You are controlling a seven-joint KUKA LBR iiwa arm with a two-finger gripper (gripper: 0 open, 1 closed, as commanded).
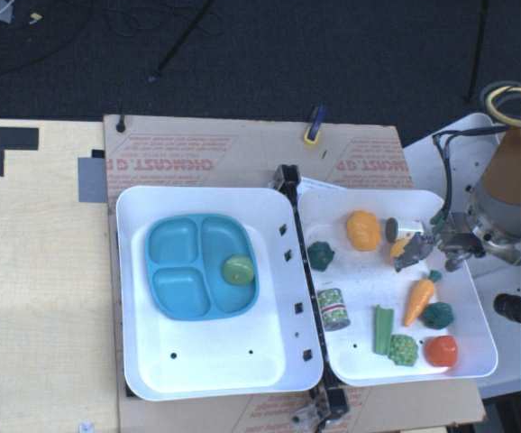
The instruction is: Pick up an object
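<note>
Over the right bin you have the arm coming in from the right edge, with the gripper low above the upper middle of that bin. Its dark fingers point left and downward, and something small and yellowish sits right at them — you cannot tell whether they are spread or closed on it, since the spot is too blurred.

Just left of the gripper lies an orange ball-like fruit. Below the gripper rests a toy carrot, tilted, its green top toward the fingertips. Near it you see a dark green lump, a red tomato, a broccoli piece and a green stick beside it. A small can and another dark green piece lie close to the divider.

Across in the left bin, a blue sectioned tray holds a pale green round object in its right-hand compartment.
</note>
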